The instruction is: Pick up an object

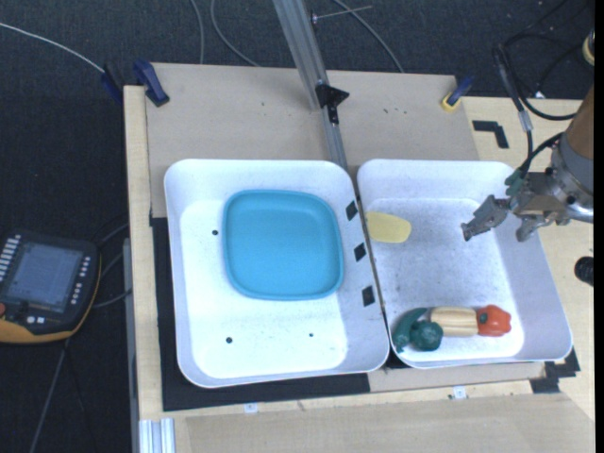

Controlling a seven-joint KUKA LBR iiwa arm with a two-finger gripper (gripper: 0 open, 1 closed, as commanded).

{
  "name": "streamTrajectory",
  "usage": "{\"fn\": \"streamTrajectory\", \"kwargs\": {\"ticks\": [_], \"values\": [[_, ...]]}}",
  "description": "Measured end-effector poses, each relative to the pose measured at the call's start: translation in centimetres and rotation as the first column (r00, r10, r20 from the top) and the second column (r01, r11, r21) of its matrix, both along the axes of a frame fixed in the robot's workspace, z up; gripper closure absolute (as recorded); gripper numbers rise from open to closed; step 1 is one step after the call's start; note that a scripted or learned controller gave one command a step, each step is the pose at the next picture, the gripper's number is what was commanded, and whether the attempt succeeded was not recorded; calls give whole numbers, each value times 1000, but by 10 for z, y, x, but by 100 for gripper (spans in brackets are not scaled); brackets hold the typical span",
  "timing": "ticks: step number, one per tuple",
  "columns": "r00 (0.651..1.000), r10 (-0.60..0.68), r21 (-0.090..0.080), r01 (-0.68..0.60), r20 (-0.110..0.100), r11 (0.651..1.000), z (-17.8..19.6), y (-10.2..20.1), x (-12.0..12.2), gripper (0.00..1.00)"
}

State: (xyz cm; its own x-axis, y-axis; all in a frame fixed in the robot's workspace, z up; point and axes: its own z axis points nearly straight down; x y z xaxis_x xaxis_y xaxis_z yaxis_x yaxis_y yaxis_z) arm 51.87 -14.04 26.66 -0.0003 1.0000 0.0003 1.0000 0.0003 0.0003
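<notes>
Objects to choose from all lie in the right bin (528,253): a pale yellow flat piece (389,226) near the bin's upper left corner, touching or almost touching the wall it shares with the left bin (189,253), and a cluster along the near wall made of a dark green rounded item (418,333), a tan cylinder (454,322) and a red-orange piece (494,321). We cannot tell whether those three are joined or merely touching; they lie in one row, end to end.

We note the gripper (494,221) hanging over the right half of the right bin, on the wrist of the arm (580,173) that comes in from the right edge. Its two fingers stand spread apart, one tip toward the bin's middle and one nearer the wrist, with nothing between them. We read the hand as wide and unloaded.

Relations: the gripper is well apart from the yellow piece to its left and from the cluster below it; it is not over either. We cannot judge its height above the bin floor from this single slanted view.

Left bin holds a blue square plate (283,243), lying flat, not involved.

Our judgement on progress: nothing is grasped or lifted yet. Still to do, as we see it: settle on a target, bring the open fingers over it, descend, close, lift. The cluster against the near wall looks awkward for finger clearance; the yellow piece is flat and low, perhaps hard to pinch
</notes>
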Motion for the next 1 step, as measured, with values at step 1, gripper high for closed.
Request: {"fn": "streamTrajectory", "kwargs": {"ticks": [1], "values": [[1000,-1,0,1,-4,1000,-49,-10,-1,0]]}}
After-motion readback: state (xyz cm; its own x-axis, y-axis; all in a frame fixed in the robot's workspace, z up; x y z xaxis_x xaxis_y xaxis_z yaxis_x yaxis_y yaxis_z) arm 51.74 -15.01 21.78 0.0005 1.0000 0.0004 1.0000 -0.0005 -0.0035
